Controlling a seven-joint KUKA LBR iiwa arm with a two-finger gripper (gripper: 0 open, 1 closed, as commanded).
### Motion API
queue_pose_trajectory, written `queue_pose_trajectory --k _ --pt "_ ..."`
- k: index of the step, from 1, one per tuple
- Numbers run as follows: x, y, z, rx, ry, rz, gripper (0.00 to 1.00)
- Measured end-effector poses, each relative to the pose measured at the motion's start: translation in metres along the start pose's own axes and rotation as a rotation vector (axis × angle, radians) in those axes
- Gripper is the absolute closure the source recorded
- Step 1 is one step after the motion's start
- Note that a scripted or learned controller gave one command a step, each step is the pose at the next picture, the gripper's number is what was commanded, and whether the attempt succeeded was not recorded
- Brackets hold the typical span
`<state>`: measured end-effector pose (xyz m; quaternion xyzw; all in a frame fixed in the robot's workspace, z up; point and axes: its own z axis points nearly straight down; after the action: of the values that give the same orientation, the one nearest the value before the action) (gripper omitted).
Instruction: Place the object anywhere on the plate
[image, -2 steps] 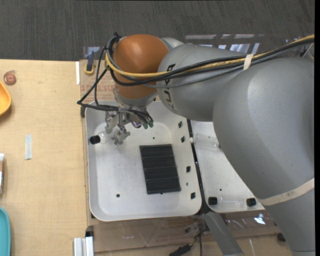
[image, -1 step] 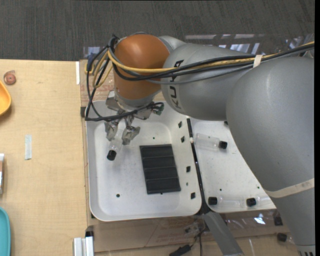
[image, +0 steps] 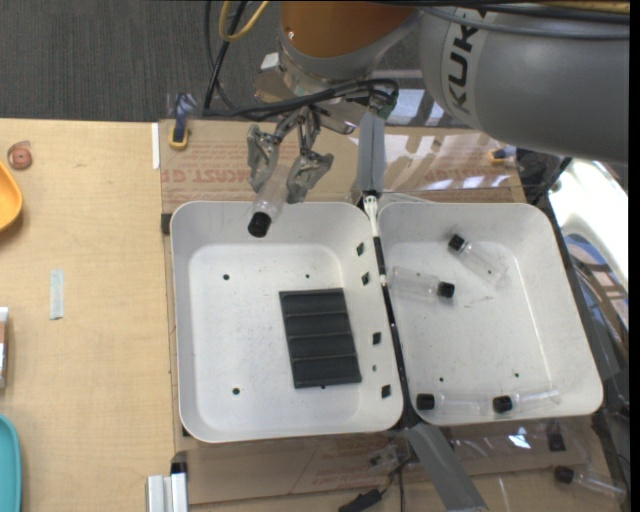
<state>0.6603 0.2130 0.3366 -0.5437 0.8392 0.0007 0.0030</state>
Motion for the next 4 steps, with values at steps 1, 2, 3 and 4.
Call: queue_pose_trajectory --k 1,2,3,4 --pt "0.046 0.064 0.078 -0.004 0.002 -0.109 1.00" --pt "0.010 0.029 0.121 -0.002 0.001 -0.196 1.00" --pt "0.000 0.015 0.111 -0.003 0.000 -0.526 1.00" --pt "0.002 0.041 0.162 -0.005 0.001 -0.673 1.00"
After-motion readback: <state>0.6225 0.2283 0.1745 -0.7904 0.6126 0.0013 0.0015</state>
